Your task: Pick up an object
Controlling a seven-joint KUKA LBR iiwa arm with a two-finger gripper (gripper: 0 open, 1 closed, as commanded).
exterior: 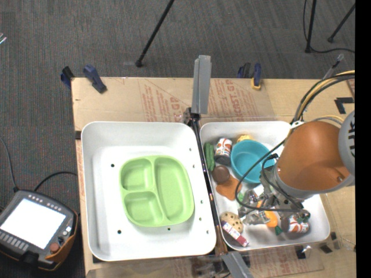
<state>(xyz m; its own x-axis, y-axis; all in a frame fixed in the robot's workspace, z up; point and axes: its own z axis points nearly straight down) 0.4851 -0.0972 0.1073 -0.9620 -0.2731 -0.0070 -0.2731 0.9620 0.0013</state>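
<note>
1. The arm is reaching in from the right and its gripper [268, 204] is down low in the right bin [320, 213], right in the middle of the clutter at the near end. The big orange band [310, 155] above the wrist blocks a lot of the view.

2. Stuff in that bin: a teal bowl [248, 158] toward the back, a small can [224, 147] next to it on the left, something green [209, 154] along the left wall, a brown round thing [221, 174] with an orange flat piece [229, 187] just beside it, a cookie-looking disc [231, 218] and a little red and white item [236, 234] near the front edge, plus an orange object [270, 218] and a red and white can [297, 227] lying close under the tool.

3. Can't tell from here what the pincer is doing. The tip is a tangle of dark metal and cables over the pile.

4. So which object it's going for is a guess. My bet is the orange one or something touching it, since that's where the tool sits.

5. The left bin [98, 155] just has a green divided tray [156, 190], nothing in its compartments.

6. Progress-wise I'd say it's at the grab stage at best. Nothing looks lifted, everything appears to rest on the bin floor. Left to do: get a firm hold and raise it clear.
</note>
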